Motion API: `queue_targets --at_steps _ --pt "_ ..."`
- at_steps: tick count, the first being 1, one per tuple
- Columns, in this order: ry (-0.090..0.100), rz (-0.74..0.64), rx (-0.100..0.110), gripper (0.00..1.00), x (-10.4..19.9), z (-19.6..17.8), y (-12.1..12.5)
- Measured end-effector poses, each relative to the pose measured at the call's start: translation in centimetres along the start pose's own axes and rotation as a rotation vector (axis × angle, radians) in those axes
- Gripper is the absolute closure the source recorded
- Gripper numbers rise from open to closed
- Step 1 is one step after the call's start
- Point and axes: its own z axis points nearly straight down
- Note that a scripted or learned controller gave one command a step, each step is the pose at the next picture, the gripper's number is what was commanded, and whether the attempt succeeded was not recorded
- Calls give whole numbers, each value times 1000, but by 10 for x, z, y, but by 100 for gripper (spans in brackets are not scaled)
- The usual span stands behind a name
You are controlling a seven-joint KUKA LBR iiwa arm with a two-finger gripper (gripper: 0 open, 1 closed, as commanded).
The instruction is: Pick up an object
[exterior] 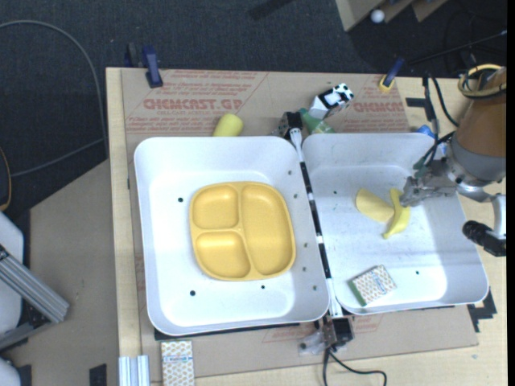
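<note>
A yellow banana (396,215) lies in the right bin, touching a pale yellow wedge (372,206).

Plate (241,230) in left bin (161,175).

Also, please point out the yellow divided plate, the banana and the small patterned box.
yellow divided plate (241,232): camera view, centre ridge.
banana (397,219): camera view, middle of its body.
small patterned box (372,284): camera view, top face.
</note>
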Motion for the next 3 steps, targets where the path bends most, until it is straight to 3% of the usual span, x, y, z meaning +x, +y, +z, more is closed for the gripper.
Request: queue_targets --at_steps 1,2,3 --pt "0 0 1 0 0 0 0" --pt "4 0 6 0 14 24 -15" --pt "3 1 3 100 14 14 -14"
